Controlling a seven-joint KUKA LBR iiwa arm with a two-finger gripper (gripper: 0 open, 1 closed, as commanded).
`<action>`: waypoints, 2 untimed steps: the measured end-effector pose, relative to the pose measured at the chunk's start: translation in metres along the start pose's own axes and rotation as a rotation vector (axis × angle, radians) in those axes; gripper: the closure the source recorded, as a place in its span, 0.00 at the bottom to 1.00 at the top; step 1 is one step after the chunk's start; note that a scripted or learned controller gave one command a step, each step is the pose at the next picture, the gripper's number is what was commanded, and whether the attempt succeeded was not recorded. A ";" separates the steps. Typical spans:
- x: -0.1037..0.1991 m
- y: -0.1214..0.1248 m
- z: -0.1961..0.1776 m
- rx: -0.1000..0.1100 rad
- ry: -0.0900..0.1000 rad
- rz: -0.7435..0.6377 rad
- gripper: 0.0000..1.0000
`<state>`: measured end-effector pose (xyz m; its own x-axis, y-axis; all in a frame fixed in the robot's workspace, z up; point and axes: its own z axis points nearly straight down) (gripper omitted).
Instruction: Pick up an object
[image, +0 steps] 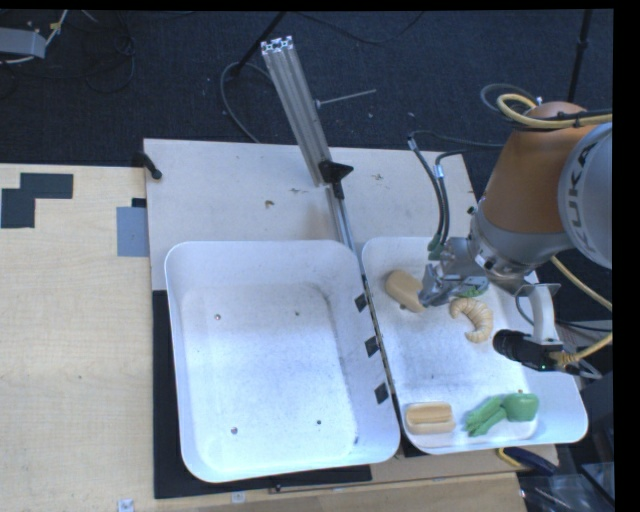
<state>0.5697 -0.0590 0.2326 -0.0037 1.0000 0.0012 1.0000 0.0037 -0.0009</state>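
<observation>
My gripper hangs low over the back of the right bin. Its tips sit right beside a tan rounded piece, which lies just to their left. A curved croissant-shaped piece lies just right of the gripper on the bin floor. Near the front rim rest a tan bread-like block and a green toy. The wrist hides the tips, so their state is unclear.
The left bin lies beside the right one, with black clips along the shared rim. A slanted metal rail rises behind the bins. Cables and a black fitting hang by the arm at right.
</observation>
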 end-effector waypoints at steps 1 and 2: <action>0.052 0.001 0.011 0.001 0.000 0.000 1.00; 0.102 0.011 0.000 -0.001 -0.001 0.001 1.00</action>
<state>0.5807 0.0427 0.2330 -0.0031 1.0000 0.0000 1.0000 0.0031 0.0004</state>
